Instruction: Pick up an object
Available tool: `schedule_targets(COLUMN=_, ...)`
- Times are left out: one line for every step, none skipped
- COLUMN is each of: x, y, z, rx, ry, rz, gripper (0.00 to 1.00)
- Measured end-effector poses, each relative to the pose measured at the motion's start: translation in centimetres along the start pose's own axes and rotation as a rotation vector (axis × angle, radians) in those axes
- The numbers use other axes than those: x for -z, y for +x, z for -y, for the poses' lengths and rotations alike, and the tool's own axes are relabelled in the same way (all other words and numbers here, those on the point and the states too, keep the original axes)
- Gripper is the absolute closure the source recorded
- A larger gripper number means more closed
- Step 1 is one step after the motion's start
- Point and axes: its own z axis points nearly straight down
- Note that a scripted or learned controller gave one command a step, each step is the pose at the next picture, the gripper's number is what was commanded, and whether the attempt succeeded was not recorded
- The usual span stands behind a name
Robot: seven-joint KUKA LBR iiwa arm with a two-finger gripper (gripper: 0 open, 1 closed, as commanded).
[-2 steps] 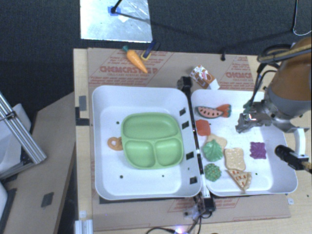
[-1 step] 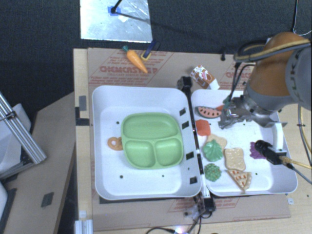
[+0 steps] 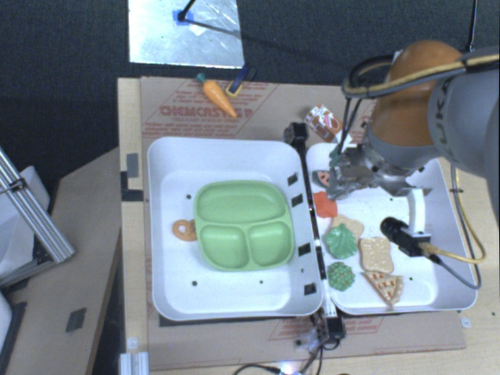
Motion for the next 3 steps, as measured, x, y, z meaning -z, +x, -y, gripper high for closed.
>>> schedule_targets(x=0.1, y=4.3, z=-1.3, rx=0.0, ry=-0.001, rz=0.0, gripper=1.0)
schedule_targets(x=1.0, y=9.4, z=-4.0, rx=0.0, ry=-0.002, rz=0.0, gripper=1.0)
schedule_targets(x=0.6, y=8.4, z=-4.4, rx=-0.009, ry=0.0, rz=0.003, gripper=1.0)
